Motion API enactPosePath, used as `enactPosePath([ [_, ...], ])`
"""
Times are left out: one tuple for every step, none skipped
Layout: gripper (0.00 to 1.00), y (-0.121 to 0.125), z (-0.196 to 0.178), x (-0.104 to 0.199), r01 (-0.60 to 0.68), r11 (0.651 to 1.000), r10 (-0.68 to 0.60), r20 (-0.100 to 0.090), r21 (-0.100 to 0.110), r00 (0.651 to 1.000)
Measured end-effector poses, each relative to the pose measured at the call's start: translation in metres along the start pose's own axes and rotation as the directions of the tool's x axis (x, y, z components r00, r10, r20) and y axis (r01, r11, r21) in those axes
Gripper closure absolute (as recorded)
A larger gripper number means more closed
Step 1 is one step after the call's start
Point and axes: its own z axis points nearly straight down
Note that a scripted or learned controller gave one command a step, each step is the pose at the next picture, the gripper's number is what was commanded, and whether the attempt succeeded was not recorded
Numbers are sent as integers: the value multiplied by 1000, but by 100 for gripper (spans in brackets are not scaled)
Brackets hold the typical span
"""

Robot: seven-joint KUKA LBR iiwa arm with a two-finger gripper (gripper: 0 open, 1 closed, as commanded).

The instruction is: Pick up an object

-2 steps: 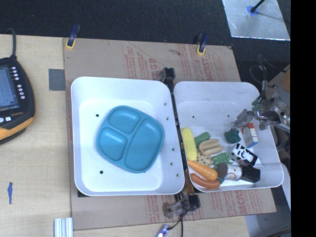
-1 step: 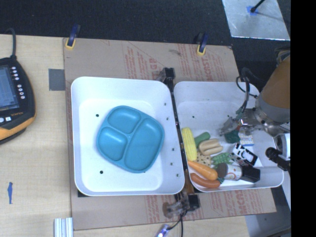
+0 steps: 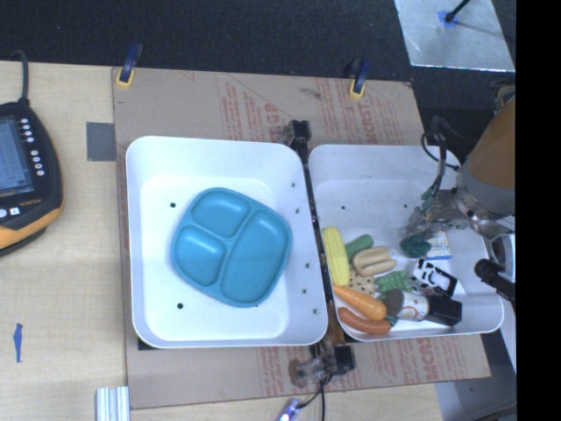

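The right bin (image 3: 377, 158) holds a heap of toy food along its left and front: a yellow corn cob (image 3: 334, 254), a hot dog (image 3: 375, 260), an orange carrot (image 3: 359, 302) and small green pieces (image 3: 358, 245). My gripper (image 3: 429, 224) hangs low over the right side of this bin, below the grey and orange wrist (image 3: 491, 160). A dark teal object (image 3: 415, 246) lies right at its tip; whether it is held I cannot tell. A black-and-white piece (image 3: 435, 275) and a black block (image 3: 445, 310) lie just in front of the gripper.
In the left bin (image 3: 149, 160) lies a blue divided plate (image 3: 230, 246). A teach pendant (image 3: 22, 178) rests on the bench at far left. Two clamps (image 3: 357, 78) pin the cardboard at the back. The far half of the right bin floor is bare.
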Motion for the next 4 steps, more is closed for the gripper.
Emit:
enactPosePath([
  [100,-31,-60,-8,-4,1000,4,4,-4,1000],
  [100,14,-94,46,-3,1000,3,1,-2,1000],
  [100,11,-48,14,-3,1000,3,4,1,1000],
  [100,-33,-57,9,-2,1000,2,4,-1,1000],
])
